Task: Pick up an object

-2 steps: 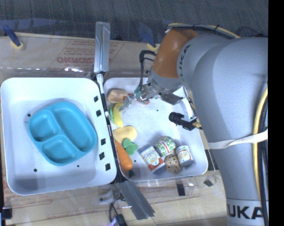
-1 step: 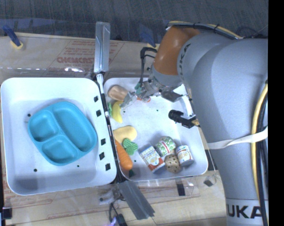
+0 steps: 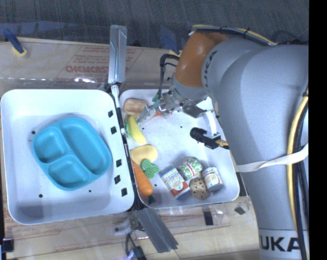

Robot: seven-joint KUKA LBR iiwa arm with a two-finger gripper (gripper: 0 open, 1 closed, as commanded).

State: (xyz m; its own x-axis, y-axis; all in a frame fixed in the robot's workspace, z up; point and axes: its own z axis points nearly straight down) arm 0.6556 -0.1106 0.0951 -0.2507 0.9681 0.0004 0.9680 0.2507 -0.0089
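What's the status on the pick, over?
Gripper low in the right bin, near the bread roll and banana. Nothing seen between its fingers. Cans and carrot lie apart, nearer the front.

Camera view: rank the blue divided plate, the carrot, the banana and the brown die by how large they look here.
Largest to smallest:
1. blue divided plate, by far
2. carrot
3. banana, close to the carrot, so those two are hard to separate
4. brown die
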